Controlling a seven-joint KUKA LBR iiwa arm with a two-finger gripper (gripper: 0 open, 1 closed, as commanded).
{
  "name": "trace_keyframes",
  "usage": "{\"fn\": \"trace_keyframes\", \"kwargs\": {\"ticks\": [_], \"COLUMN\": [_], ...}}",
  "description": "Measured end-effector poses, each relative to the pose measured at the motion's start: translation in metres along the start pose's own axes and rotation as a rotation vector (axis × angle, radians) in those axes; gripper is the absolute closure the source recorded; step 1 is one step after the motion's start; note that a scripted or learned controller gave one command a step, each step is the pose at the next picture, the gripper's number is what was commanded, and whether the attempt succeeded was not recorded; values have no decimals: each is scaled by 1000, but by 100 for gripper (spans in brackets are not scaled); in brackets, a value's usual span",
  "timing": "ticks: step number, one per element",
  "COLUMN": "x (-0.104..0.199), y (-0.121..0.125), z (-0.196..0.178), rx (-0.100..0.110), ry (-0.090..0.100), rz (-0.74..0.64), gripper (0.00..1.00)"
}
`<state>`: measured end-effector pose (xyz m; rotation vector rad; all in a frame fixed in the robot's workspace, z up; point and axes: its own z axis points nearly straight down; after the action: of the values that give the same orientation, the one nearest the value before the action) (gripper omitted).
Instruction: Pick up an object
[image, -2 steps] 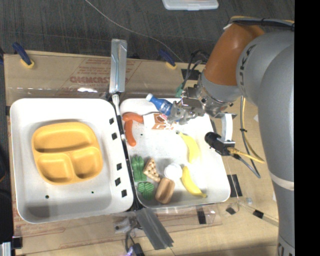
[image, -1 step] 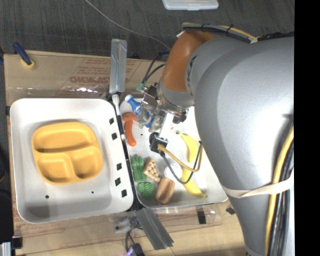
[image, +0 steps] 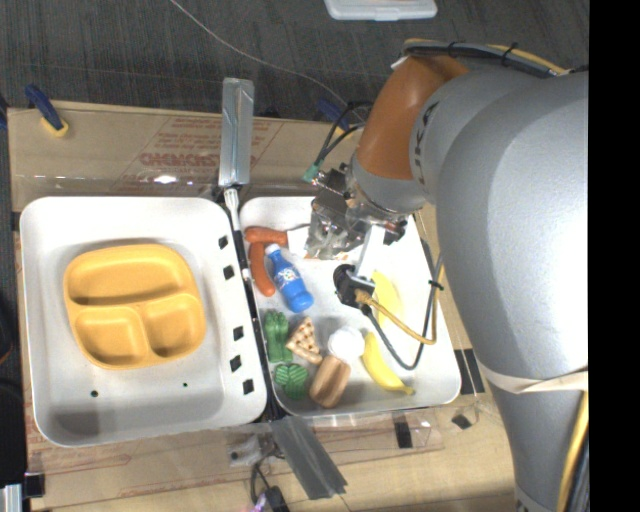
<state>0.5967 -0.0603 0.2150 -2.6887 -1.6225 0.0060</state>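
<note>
The arm (image: 500, 200) covers the right side of the right bin (image: 440, 385). The hand (image: 330, 235) hangs low over that bin's upper part; I cannot tell whether it grips anything. Just left of it lie a sausage (image: 262, 250) and a blue bottle (image: 288, 278), touching. Lower down crowd green pieces (image: 277, 340), a pizza slice (image: 304, 342), a white lid (image: 346, 345), a bun (image: 330, 380) and a banana (image: 380, 365). The left bin (image: 40, 400) holds a yellow tray (image: 135, 303).
</note>
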Motion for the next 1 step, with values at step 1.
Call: {"fn": "trace_keyframes", "kwargs": {"ticks": [1], "x": [0], "y": [-1], "z": [1], "rx": [2], "ry": [-1], "rz": [-1], "gripper": [0]}}
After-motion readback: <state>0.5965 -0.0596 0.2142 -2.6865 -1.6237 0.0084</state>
